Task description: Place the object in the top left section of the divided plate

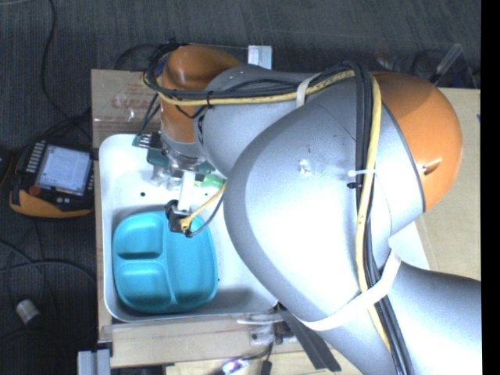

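The blue divided plate (160, 262) lies in the near part of the left white bin (117, 158). It has three sections, with two on its left side. My gripper (178, 184) hangs over the bin just beyond the plate's far edge, below the orange wrist band (187, 69). A small green object (211, 182) peeks out right beside the gripper, mostly hidden by the arm. I cannot tell whether it is held. The grey arm covers the bin's right part.
The large grey arm (328, 178) covers the right half of the view, including the second bin. A handheld control pendant (55, 174) lies on the floor to the left. A cardboard sheet (121, 92) sits behind the left bin.
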`<state>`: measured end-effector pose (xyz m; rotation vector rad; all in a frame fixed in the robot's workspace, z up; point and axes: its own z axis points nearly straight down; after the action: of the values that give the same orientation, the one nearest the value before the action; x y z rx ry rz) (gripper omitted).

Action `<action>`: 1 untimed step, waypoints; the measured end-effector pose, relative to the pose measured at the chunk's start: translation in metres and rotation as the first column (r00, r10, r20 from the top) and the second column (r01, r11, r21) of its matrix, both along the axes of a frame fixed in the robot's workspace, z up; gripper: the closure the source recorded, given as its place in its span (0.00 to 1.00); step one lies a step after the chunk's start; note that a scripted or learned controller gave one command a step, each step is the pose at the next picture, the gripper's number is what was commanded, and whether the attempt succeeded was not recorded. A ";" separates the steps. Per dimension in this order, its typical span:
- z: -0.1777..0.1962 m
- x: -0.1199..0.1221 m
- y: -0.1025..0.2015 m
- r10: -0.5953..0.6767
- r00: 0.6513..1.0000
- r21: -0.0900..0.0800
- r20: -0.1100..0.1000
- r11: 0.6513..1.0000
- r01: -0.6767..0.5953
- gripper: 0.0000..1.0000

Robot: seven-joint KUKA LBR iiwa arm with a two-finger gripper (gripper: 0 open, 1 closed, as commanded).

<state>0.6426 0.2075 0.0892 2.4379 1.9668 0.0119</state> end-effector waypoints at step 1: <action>0.000 -0.004 0.021 0.102 0.995 -0.005 0.000 0.995 -0.102 1.00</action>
<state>0.6389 0.2280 0.0890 2.3316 2.0860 0.0086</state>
